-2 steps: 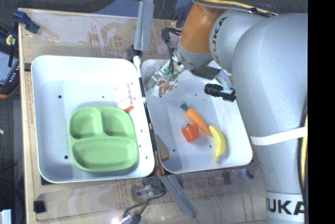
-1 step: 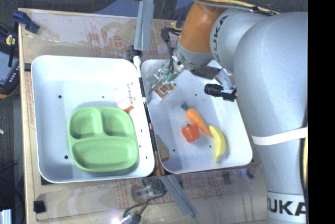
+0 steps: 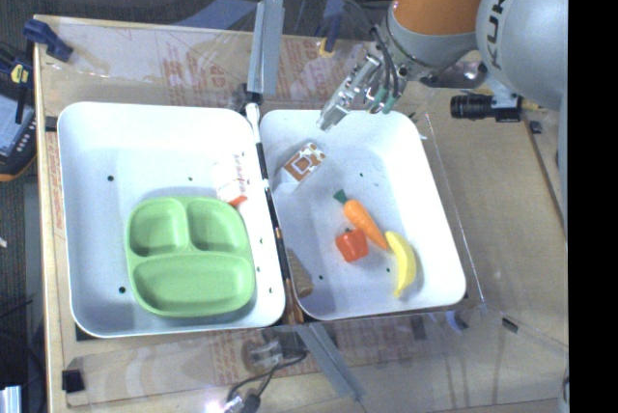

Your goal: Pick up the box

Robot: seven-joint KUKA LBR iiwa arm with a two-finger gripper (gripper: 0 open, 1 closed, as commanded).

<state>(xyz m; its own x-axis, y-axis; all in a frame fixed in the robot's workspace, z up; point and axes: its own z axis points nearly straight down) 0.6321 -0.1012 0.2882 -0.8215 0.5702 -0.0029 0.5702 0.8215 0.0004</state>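
The box (image 3: 302, 161) is small, brown and white, and lies tilted on the floor of the right bin (image 3: 439, 237), near its back left corner. My gripper (image 3: 352, 104) hangs above the back rim of that bin, up and to the right of the box and apart from it. Its fingers are open with nothing between them. The grey arm with its orange band comes in from the top right.
A carrot (image 3: 363, 219), a red pepper (image 3: 351, 244) and a banana (image 3: 403, 263) lie in the right bin in front of the box. The left bin (image 3: 82, 208) holds a green divided plate (image 3: 190, 257) and a small white and orange packet (image 3: 232, 181) by the shared wall.
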